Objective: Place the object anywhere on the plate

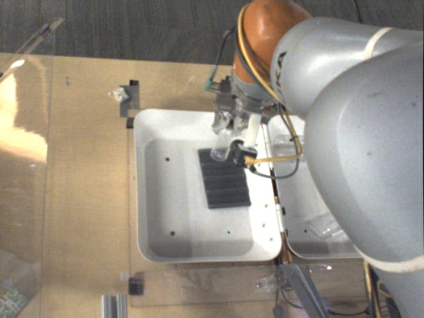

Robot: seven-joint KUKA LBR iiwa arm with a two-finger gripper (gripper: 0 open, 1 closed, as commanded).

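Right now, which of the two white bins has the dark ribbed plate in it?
The left bin, the one seen whole. The dark ribbed plate lies on its floor; the right bin sits mostly under the arm.

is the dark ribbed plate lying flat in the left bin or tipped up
Flat. The dark ribbed plate lies on the floor of the left bin, its whole ribbed top facing the camera, with the gripper at its upper edge.

Dark ribbed rectangular plate (225, 179), flat in left bin, slightly angled
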